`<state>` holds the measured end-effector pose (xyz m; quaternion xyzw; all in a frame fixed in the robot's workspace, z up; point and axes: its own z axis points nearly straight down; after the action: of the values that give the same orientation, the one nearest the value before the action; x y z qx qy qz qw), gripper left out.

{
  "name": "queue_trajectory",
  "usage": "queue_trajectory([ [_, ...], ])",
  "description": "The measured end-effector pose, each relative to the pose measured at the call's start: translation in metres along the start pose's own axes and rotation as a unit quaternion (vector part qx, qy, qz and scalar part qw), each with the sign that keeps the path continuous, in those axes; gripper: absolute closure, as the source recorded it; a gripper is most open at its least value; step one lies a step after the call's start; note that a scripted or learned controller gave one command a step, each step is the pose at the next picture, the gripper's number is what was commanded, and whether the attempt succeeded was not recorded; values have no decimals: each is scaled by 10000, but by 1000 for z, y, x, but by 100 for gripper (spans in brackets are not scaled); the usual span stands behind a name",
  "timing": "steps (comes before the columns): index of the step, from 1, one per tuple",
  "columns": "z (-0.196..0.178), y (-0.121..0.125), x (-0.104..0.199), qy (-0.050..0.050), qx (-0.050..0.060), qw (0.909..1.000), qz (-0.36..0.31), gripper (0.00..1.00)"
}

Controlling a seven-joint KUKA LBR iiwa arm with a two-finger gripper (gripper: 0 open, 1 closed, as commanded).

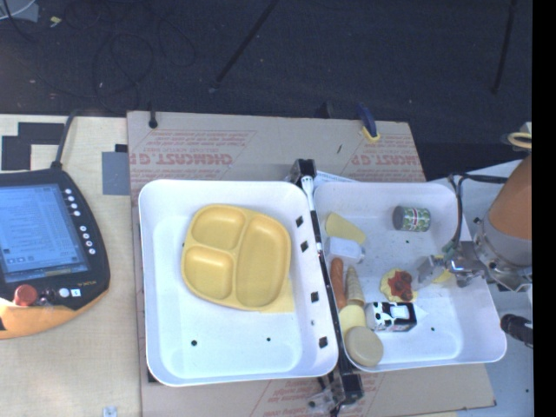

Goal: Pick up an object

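The right bin [473, 341] holds several small items. Among them are a green-labelled can [412, 219] at the back and a yellow wedge [345, 228]. A pizza slice [400, 283] lies in the middle, with a black-and-white cow toy [393, 316] just in front of it. An orange sausage [337, 276] and a tan roll [354, 288] lie along the left wall, with a round tan disc [364, 347] at the front. My gripper [440, 270] hangs low over the bin's right part, just right of the pizza slice. A small yellow bit shows at its tip.
The left bin [165, 337] carries a yellow divided plate [236, 255]. A tablet-like control pendant [43, 241] lies on the bench at far left. Cardboard sits under both bins. The orange-banded arm [519, 208] stands over the right bin's right rim.
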<state>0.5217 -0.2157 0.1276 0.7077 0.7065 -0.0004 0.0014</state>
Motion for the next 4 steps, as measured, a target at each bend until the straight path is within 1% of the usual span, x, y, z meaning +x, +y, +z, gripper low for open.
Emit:
queue_trajectory([
  [1,37,-4,105,-3,-18,10000,-29,0],
  [2,38,14,52,21,5,10000,-5,0],
  [3,39,93,63,12,-16,10000,-31,0],
  [4,39,45,53,17,14,10000,3,0],
])
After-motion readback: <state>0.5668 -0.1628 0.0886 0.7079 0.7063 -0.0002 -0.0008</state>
